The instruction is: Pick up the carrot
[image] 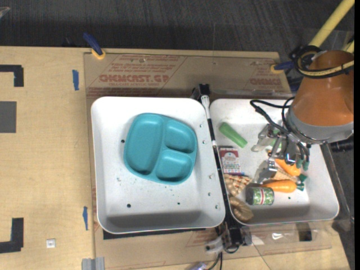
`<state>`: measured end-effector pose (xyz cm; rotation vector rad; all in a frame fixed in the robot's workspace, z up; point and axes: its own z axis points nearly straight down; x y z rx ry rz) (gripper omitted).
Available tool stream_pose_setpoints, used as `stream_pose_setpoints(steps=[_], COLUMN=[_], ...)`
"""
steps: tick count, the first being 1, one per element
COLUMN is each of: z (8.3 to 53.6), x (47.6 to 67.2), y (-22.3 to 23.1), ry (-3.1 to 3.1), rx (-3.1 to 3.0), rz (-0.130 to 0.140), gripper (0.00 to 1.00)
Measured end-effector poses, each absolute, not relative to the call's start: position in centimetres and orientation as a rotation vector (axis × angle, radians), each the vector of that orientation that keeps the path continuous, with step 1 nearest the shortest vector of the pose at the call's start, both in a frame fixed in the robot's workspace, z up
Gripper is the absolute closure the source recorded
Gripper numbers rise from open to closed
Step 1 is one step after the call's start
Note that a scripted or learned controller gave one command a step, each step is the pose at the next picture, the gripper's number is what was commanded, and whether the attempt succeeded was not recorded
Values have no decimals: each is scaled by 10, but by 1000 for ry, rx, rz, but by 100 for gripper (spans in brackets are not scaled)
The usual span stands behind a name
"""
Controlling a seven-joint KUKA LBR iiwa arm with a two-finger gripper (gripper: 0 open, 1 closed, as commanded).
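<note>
Two shallow white plastic bins are sitting side by side on a brown cardboard-covered bench (50, 167). The left bin (112, 201) is holding one smooth teal plate (159, 147) with rounded compartments. The right bin (320, 201) is serving as landmark: near its upper left one green cylinder (232, 134) is lying at a slant; at its left wall one small red-and-white packet (229, 160) is lying flat, with one tan ridged object (239, 196) below it; near its lower middle one green can (259, 196) is lying on its side. One orange tapered carrot (279, 186) is lying just right of the can, touching it. The metal gripper (279, 159) is hanging over the bin's middle, just above the carrot; whether its grip is released or clenched cannot be told, and a second orange piece (292, 167) is showing beside it.
</note>
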<state>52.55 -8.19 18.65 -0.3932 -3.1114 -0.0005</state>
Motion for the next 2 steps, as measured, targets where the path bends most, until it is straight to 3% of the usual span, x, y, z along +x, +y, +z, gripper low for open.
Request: stream_pose_setpoints(steps=[1, 2], z=[123, 134], x=[502, 505], y=[-135, -133], ry=[-3118, -3129], rx=[-382, -378], rz=[0, -1], gripper=[0, 100])
